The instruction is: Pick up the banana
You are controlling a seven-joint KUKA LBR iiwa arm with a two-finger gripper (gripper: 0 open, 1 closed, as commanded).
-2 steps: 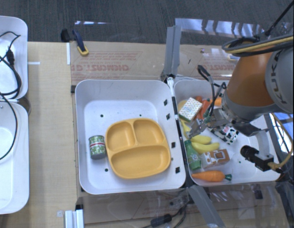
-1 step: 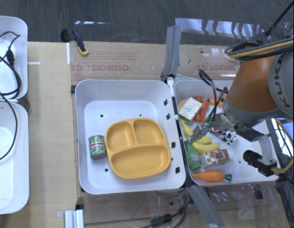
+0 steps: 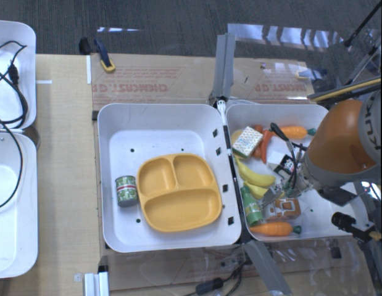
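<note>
Banana [image 3: 255, 176]: yellow, curved, lying in right bin [image 3: 320, 111]; pincer [image 3: 288, 179] beside it, state unclear.

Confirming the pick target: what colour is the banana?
Yellow; the banana shows best in the camera view.

White bins [image 3: 116, 134] glossy plastic; yellow plate [image 3: 178, 193] matt plastic; bench [image 3: 61, 165] pale wood; can [image 3: 125, 190] metal, paper label.

A robotics lab: white bins [image 3: 110, 165] on a cardboard-covered bench [image 3: 153, 79], loose cables [image 3: 8, 97].
</note>
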